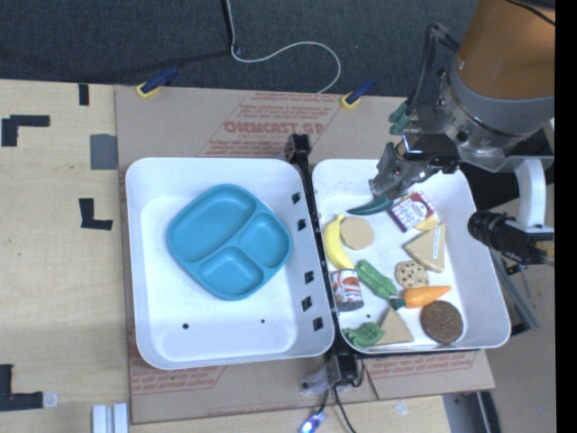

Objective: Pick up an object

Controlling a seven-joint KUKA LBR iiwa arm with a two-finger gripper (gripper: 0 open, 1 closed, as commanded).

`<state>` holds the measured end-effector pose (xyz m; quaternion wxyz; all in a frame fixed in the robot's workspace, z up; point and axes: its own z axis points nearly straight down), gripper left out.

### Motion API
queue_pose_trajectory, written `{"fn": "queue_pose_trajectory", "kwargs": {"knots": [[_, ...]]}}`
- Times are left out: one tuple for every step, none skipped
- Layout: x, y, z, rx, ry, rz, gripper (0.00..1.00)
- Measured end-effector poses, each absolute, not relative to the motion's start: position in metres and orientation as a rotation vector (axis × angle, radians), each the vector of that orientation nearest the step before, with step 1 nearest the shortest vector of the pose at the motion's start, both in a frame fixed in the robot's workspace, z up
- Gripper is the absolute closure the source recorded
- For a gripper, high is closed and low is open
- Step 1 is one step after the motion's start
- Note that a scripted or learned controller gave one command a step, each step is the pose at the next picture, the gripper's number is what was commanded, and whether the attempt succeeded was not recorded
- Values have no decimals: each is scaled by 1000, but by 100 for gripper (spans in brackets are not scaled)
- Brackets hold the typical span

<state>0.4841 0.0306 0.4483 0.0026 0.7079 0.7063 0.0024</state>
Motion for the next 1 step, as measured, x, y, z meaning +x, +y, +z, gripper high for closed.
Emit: {"fn": "queue_pose_trajectory", "kwargs": {"knots": [[484, 90, 479, 2213, 2229, 4, 100]]}}
